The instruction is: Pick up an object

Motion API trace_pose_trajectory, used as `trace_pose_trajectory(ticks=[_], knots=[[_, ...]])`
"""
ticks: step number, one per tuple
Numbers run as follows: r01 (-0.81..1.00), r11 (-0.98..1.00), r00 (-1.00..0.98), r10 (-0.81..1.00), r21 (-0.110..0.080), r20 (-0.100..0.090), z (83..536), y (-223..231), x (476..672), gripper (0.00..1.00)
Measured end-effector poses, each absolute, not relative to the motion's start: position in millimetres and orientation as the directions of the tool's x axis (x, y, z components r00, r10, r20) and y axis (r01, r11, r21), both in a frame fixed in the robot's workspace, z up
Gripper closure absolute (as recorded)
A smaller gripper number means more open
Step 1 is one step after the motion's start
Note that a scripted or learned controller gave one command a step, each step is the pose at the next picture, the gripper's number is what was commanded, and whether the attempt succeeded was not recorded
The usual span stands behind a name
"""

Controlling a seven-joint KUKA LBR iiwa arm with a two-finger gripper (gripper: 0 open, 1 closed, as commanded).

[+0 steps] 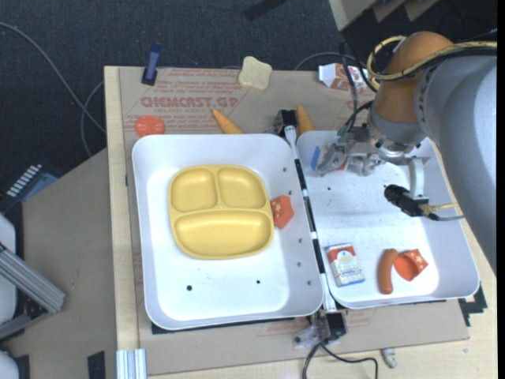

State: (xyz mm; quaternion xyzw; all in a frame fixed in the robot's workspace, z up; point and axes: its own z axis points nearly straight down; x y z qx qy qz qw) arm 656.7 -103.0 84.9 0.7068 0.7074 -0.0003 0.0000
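Observation:
My gripper (349,160) hangs low over the far left part of the right bin (450,290), beneath the grey wrist with its orange band. Just left of it lies a small blue object (316,159). Towards the front of this bin are a small red-and-white carton (346,264), a brown sausage (386,271) and an orange-red toy piece (410,264). In the left bin (158,290) sits a yellow divided plate (220,210) with a small red piece (282,210) at its right.
Behind the bins on the brown board lie a bread slice (255,72), a carrot (226,121), an orange disc (148,125), a blue item (151,63) and a small carton (343,75). A black cable end (406,200) hangs over the right bin.

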Motion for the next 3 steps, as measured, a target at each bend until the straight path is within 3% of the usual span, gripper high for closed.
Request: trace_pose_trajectory(ticks=[1, 3], knots=[[1.0, 0.001, -0.001, 1.0, -0.013, -0.003, 84.1, -100.5, 663.8, 0.0], [1.0, 0.0, 0.0, 1.0, -0.013, -0.004, 84.0, -98.3, 663.8, 0.0]])
